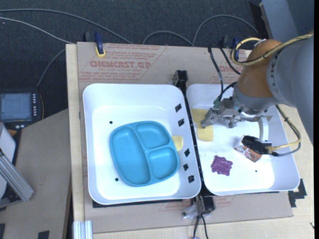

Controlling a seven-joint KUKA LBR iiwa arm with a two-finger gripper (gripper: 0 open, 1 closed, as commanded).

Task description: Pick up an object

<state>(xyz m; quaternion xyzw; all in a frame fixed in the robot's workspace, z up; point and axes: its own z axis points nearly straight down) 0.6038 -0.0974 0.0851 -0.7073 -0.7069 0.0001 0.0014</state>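
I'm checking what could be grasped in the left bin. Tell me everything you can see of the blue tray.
The blue tray is a light blue divided plate, plastic by its look, with rounded corners and three compartments: one long one along its left side and two smaller ones on its right. It lies flat, right side up and turned at a slant, on the floor of the left bin, toward the front. A small pale yellow piece lies against its right edge. Nothing can be seen in its compartments.

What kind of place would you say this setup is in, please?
Probably a robotics lab test bench: a robot arm reaches over two white bins on a board, with loose cables and a small monitor nearby.
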